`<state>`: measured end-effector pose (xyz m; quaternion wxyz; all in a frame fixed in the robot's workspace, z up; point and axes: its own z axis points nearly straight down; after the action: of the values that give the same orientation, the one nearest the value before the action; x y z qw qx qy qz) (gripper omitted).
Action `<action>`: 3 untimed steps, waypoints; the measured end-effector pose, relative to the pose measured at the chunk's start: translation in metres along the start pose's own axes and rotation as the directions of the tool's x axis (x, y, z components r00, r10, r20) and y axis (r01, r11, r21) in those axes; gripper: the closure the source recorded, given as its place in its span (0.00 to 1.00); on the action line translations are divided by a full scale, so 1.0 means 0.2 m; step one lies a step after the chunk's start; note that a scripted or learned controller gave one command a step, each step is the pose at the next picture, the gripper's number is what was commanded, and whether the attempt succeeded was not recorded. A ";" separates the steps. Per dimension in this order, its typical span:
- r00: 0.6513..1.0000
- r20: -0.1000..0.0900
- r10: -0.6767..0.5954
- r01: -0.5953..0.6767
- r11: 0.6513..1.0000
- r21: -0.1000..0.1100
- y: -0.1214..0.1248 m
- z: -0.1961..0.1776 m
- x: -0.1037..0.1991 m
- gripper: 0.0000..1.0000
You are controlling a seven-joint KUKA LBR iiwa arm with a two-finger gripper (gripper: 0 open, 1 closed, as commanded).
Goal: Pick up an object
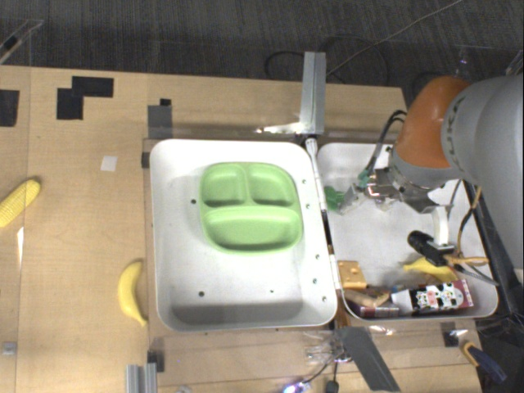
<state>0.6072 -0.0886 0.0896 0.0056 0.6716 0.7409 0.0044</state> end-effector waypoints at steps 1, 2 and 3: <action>0.999 -0.001 -0.037 0.037 0.999 0.006 0.31 0.01 -0.03 0.00; 0.972 -0.001 -0.234 0.234 0.972 0.003 -0.03 0.00 -0.14 0.00; 0.961 -0.006 -0.276 0.276 0.961 0.015 0.30 0.01 -0.13 0.00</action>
<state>0.6691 -0.1095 0.0878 -0.0004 0.5618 0.8273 -0.0008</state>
